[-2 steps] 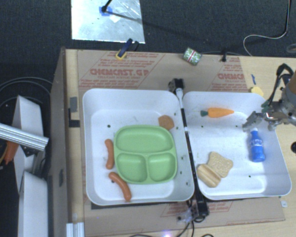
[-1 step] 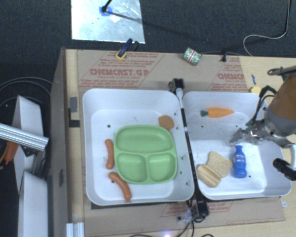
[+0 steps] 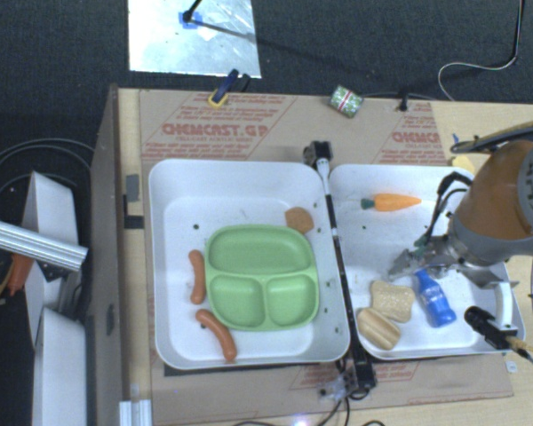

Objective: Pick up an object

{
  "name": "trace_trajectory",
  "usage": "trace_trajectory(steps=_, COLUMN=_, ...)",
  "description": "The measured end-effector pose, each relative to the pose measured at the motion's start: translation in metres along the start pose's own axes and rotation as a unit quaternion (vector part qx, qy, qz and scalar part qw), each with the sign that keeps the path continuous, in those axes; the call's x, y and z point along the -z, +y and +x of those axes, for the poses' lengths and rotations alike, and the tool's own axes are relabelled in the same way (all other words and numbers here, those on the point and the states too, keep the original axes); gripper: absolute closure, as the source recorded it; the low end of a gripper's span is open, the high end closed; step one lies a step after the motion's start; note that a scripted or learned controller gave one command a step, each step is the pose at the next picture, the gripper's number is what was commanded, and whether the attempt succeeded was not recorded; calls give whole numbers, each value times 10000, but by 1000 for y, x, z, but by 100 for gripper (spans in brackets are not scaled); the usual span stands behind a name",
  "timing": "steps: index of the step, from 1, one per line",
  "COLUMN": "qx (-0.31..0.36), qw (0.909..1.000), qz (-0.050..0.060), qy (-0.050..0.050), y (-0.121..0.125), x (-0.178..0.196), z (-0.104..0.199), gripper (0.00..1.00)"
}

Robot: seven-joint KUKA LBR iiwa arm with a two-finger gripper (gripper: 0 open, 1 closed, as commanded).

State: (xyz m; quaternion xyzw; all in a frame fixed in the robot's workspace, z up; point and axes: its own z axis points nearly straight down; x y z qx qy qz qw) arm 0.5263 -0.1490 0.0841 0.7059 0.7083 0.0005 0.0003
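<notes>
the gripper (image 3: pixel 419 262) hangs low in the right bin (image 3: pixel 373 183), just beside a blue bottle (image 3: pixel 434 297) near the bin's front edge; its grip cannot be judged. a carrot (image 3: pixel 393 202) lies toward the back edge, two bread pieces (image 3: pixel 386 314) at the front.

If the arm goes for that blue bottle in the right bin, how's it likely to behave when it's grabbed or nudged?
The blue bottle lies on its side, so a nudge would probably roll it. It looks like smooth plastic, possibly slippery and light. The bread pieces close beside it might stop it rolling leftward.
</notes>
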Motion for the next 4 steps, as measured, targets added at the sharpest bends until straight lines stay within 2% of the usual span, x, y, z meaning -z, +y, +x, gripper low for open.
trace_trajectory(steps=1, qx=-13, qw=10000, qz=0, qy=-2, y=-32, x=0, z=-4, gripper=0)
trace_trajectory(steps=2, qx=-6, qw=10000, qz=-13, qy=2, y=-30, x=11, z=-4, gripper=100)
trace_trajectory(steps=3, qx=1, qw=10000, qz=-11, qy=0, y=-4, x=5, z=51, gripper=100)
trace_trajectory(steps=4, qx=2, qw=10000, qz=-8, qy=4, y=36, x=101, z=127, gripper=100)
